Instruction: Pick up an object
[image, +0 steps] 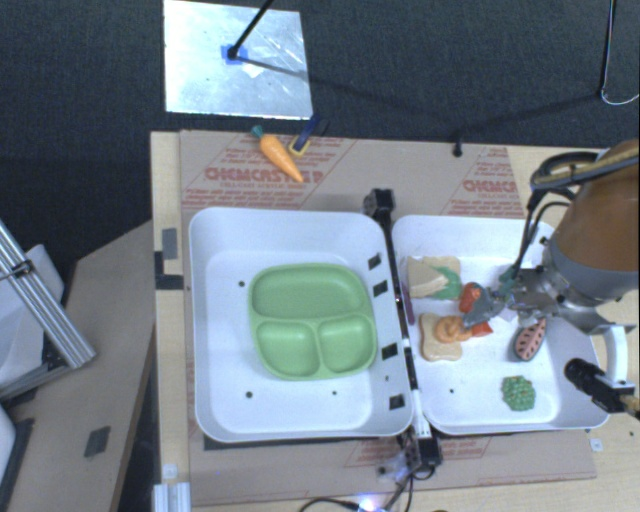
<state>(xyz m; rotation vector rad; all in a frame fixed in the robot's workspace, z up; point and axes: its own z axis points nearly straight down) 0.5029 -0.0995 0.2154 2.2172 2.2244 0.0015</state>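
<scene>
a wooden desk (120, 300) on dark carpet carries two shallow white bins side by side, laid over a printed cardboard sheet. the left bin (215, 300), in the middle of the frame, holds a green divided plate (310, 320), set square as if waiting to receive something. the right bin (470, 405) holds the loose toy food, which is why the arm reaches in there: a pale bread-like piece (432, 275), a tan piece with an orange top (443, 335), a red-and-green vegetable (470, 297), a brownish oblong (529, 340) and a green broccoli-like lump (518, 392) at lower right. the gripper (487, 308) sits low over the cluster at the bin's centre, close to the red-and-green vegetable, likely its target. i cannot tell how the jaws stand or whether they grip anything. an orange carrot (280, 156) lies outside the bins, at upper centre.
</scene>
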